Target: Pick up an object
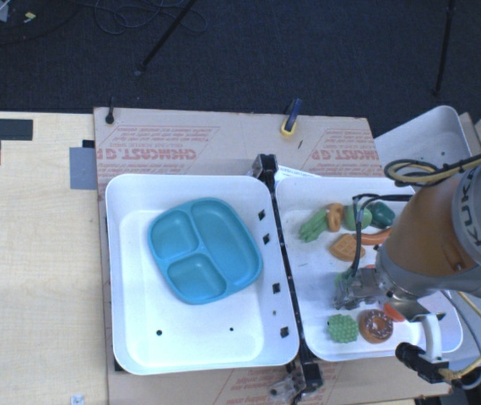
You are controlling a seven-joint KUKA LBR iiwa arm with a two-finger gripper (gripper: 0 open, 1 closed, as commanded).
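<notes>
hand point(352, 292) low in right bin point(312, 332), green toy point(343, 328) just below.

Robot lab: KUKA arm point(439, 226) over 2 white bins point(131, 310), loose cables point(122, 7) on dark carpet, plywood bench point(29, 268).

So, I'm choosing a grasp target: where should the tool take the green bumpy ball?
Probably from straight above, pinching the green bumpy ball across its middle. It looks round and lies on the right bin floor. Close along the bin's length: the donut sits tight on one side.

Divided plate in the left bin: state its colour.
Light blue, turquoise-leaning; the divided plate shows plainly in the camera view.
</notes>
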